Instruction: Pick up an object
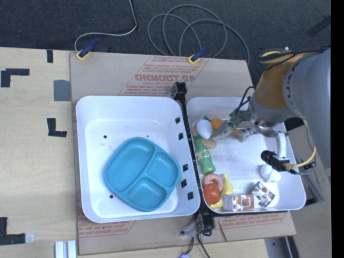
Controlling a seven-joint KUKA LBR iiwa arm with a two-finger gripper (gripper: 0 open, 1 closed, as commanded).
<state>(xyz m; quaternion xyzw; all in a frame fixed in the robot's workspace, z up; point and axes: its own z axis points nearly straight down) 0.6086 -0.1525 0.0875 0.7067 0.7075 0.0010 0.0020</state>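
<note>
Dark carpet runs behind a pale wooden bench (pixel 32 160), where a cardboard sheet (pixel 156 77) carries two shallow white bins side by side. In the left bin (pixel 88 112) lies a blue divided plate (pixel 142 173). The right bin (pixel 293 195) holds the clutter: a white egg-shaped thing (pixel 203 127), an orange piece (pixel 216 124) beside it, a green bottle (pixel 203 157) lying along the near wall, a red and yellow heap (pixel 215 187) lower down, and a small printed carton (pixel 252 199) near the bottom rim. Thin grey cables (pixel 185 28) loop on the carpet above.

The arm (pixel 293 87) reaches in from the right, and the jaws (pixel 232 128) hang low over the upper part of the right bin, pointing toward the egg and the orange piece. How far they stand apart I cannot tell, since the wrist hides them and the parts are small. Nothing can be seen between them.

My reading is that the step in hand is the approach for a grasp. The orange piece sits just beside the jaws, on their left, with the egg a little farther, close to the dividing wall. To do it well, come straight down on one item only. The egg is round and smooth and would likely slip, so centre on it squarely, and keep clear of the bin wall.
</note>
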